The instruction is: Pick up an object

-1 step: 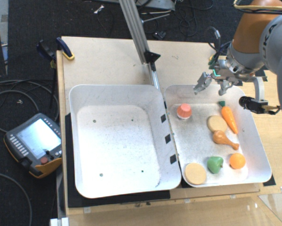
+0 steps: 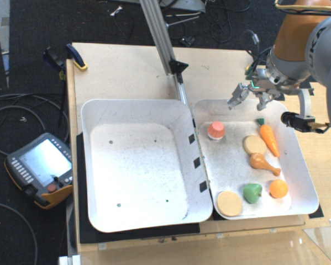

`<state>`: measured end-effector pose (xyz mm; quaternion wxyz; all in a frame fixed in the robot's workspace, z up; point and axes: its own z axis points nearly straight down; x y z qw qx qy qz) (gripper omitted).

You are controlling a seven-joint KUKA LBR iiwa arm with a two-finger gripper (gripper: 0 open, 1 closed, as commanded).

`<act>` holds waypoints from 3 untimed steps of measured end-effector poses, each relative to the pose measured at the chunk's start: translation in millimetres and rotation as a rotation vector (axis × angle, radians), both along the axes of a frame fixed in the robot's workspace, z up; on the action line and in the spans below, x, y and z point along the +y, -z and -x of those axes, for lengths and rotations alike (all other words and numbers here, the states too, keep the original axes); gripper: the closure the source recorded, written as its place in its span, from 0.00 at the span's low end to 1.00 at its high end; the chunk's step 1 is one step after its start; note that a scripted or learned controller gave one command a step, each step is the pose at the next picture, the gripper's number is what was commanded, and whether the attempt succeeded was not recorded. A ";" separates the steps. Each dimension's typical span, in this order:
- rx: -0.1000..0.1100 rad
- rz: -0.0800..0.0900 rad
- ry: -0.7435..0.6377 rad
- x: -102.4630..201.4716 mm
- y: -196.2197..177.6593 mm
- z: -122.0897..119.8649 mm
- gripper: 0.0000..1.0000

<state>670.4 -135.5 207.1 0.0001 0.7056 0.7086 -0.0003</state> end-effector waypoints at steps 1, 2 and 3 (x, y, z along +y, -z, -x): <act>0.004 0.000 0.005 -6.9 46.9 3.9 0.00; 0.004 0.000 0.006 -16.3 100.6 1.3 0.00; 0.001 0.000 0.003 -15.7 112.2 1.1 0.00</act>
